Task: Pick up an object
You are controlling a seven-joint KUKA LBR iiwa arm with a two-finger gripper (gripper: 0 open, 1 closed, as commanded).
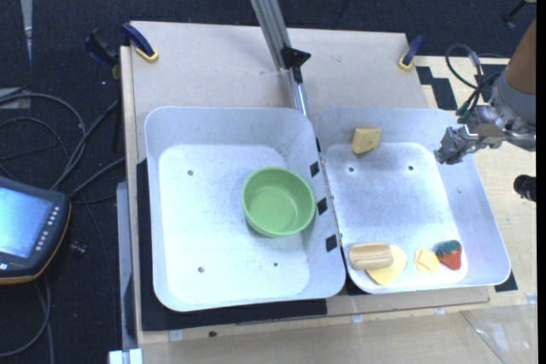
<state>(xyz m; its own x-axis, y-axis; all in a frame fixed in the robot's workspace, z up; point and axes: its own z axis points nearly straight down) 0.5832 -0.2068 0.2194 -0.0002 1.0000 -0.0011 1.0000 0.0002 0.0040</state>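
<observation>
Overhead slanted view of the bench with two shallow white bins side by side. The left bin holds a green bowl, upright, near the bin's right wall. The right bin holds four small items: a yellow wedge-shaped block near its far edge, and, along its near edge, a tan bread-like roll resting against a yellow piece, a small yellow chunk, and a red strawberry-like toy just beside that chunk. The gripper hangs at the right bin's far right rim, with the arm entering from the right; it is dark and small at this angle, so whether it is spread or closed cannot be told, and nothing is seen carried by it. As a judgement, the task is at its outset: no candidate object has been lifted, all lie on the bin floors, and the gripper stands apart from each of them. What is left is the whole sequence of choosing an item, most plausibly one in the right bin, descending over it, closing and raising it
</observation>
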